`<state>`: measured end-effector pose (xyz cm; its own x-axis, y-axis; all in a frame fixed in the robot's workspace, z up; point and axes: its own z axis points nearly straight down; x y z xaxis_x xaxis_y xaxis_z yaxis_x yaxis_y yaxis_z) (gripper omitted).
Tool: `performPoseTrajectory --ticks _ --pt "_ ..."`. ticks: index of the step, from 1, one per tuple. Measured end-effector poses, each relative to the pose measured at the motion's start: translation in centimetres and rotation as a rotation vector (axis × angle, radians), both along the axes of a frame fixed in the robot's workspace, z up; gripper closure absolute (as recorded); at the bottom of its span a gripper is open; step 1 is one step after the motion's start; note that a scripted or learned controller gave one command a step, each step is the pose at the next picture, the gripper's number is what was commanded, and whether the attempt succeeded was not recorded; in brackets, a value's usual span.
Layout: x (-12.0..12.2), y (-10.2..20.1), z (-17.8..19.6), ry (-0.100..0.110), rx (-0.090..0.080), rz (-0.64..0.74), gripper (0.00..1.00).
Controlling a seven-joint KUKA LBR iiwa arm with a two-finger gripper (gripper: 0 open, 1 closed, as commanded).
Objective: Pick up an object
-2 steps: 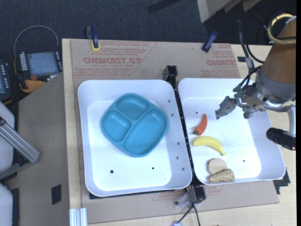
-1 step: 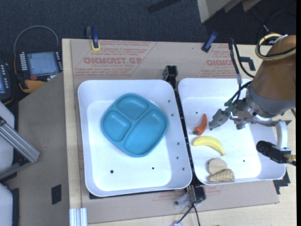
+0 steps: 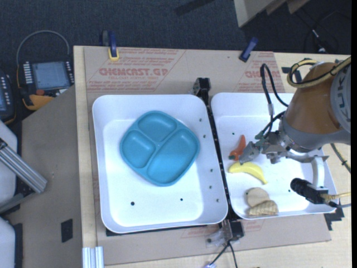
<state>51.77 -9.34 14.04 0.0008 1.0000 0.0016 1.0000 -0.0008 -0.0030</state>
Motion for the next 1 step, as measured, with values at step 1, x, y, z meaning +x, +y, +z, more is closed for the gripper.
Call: performPoseTrajectory --ticks 1 --pt "0.04 0.06 -4.97 -0.002 0.000 0.000 0.00"
